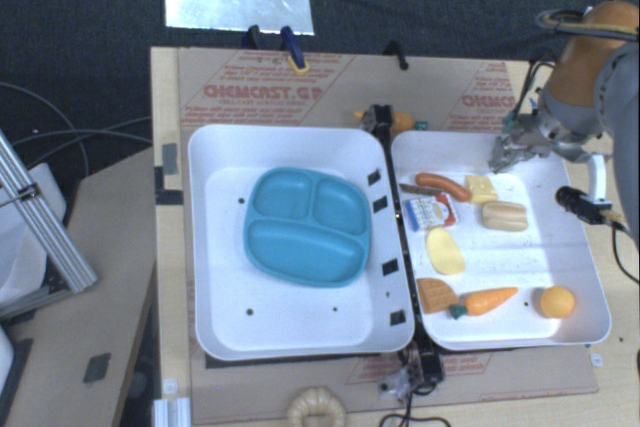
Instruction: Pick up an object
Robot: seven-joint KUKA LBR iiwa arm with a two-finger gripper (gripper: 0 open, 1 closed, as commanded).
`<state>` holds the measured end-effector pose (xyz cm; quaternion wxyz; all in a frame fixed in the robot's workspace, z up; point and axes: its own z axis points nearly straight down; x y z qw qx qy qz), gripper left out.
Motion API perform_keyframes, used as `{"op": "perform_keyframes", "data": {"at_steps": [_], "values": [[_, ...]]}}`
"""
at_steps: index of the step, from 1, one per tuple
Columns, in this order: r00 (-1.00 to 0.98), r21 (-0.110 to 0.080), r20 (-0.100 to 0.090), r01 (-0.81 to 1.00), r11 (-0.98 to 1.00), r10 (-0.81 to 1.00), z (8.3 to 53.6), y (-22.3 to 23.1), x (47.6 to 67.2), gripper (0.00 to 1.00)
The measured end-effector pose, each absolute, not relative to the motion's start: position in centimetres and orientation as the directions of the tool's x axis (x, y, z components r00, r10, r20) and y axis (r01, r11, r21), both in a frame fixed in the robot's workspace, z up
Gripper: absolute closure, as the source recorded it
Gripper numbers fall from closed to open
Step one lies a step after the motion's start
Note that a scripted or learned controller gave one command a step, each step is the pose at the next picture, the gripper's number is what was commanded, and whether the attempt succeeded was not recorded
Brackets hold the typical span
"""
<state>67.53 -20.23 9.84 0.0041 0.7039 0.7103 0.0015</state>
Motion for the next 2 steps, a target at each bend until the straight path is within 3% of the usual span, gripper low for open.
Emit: {"op": "perform_keyframes", "data": {"at_steps": [2], "values": [[-0.006,0.01,-0.003,1.0,0.006,1.0,21.0,-20.5,67.7,1.0]]}}
